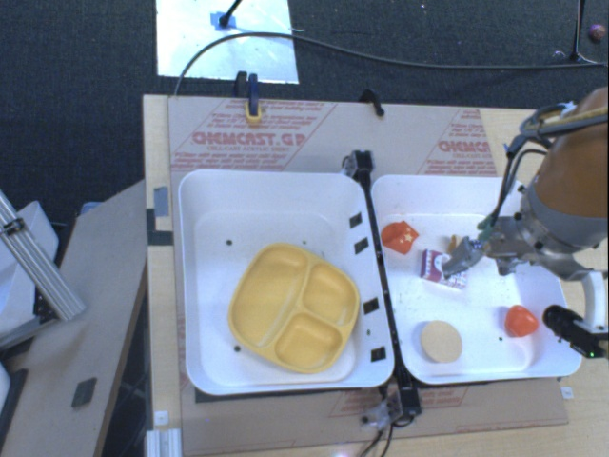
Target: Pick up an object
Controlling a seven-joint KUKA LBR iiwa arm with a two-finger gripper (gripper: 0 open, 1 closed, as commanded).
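In the right bin point(447, 203) lie a red chunky piece point(400, 237) at the left, a small red, white and purple packet point(438, 267) near the middle, a tan round disc point(441, 341) at the front and an orange-red piece point(520, 321) at the front right. My gripper point(465, 254) reaches in from the right, low over the bin. Its tip is right at the packet's right edge and seems to touch it. The packet rests on the bin floor.
The left bin point(247, 208) holds a yellow divided plate point(295, 307). A black divider point(373, 255) with clips runs between the bins. The grey and orange arm point(571, 188) covers the right bin's far right side.
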